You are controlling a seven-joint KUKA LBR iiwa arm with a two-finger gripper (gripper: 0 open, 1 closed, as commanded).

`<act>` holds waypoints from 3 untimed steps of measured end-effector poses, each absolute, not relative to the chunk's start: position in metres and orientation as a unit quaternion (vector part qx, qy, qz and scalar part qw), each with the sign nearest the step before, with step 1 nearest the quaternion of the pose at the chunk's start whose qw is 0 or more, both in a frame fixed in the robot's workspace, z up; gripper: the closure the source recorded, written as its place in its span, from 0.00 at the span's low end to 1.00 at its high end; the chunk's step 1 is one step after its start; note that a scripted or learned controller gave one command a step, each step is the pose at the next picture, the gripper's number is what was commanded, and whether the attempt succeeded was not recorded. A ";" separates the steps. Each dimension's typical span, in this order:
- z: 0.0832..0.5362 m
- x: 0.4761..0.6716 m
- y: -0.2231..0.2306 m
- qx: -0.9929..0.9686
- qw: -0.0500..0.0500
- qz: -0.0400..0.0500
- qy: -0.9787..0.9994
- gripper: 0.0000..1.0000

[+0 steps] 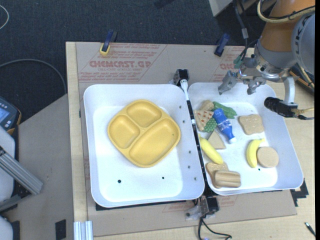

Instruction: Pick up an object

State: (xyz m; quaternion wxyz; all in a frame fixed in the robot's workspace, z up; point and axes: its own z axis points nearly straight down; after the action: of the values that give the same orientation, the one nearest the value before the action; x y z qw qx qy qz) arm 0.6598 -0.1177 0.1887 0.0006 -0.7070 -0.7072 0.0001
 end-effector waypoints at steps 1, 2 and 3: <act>0.133 0.668 -0.112 -0.706 0.001 0.001 -0.708 0.00; 0.085 0.669 -0.111 -0.706 0.000 0.000 -0.708 0.00; 0.096 0.669 -0.111 -0.706 -0.001 0.000 -0.708 1.00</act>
State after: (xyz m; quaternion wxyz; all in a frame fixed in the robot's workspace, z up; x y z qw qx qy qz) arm 0.6686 -0.1111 0.0958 -0.0006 -0.7062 -0.7080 -0.0003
